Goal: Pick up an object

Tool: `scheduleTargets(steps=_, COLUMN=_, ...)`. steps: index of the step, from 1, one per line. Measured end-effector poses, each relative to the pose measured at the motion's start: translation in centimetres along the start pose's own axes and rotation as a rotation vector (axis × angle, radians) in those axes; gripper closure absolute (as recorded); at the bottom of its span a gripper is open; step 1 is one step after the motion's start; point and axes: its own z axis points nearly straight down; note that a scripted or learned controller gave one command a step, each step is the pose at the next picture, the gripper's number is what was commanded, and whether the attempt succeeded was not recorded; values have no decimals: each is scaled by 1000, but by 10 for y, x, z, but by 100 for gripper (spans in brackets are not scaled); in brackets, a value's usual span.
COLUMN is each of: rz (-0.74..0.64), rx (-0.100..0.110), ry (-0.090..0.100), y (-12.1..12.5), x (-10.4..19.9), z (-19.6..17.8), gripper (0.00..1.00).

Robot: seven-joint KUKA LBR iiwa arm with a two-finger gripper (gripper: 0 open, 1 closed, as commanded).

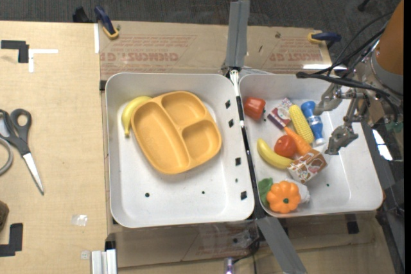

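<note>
Gripper [339, 117] with fingers spread and nothing between them, hovering over the right bin [359, 192], toy pile just beside it to the left: corn cob [300, 123], blue bottle [314, 119], banana [273, 154], pumpkin [284, 196], yellow divided plate [173, 131] in left bin [173, 202]

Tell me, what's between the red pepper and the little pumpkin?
In the camera view, between the red pepper and the pumpkin lies a yellow banana, with a red tomato beside it.

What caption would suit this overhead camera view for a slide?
Robot tool hovers open over right bin of toy food; yellow divided plate fills left bin.
</note>
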Motion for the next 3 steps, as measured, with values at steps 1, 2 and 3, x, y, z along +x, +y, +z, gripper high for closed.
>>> scheduleTargets(steps=1, rz=123, rx=0, ry=1, y=7, x=-66, z=117, gripper=0)
scheduleTargets(steps=2, rz=98, rx=0, ry=-2, y=-6, x=-80, z=178, gripper=0)
scheduleTargets(steps=3, rz=113, rx=4, ry=-21, y=13, x=-68, z=184, gripper=0)
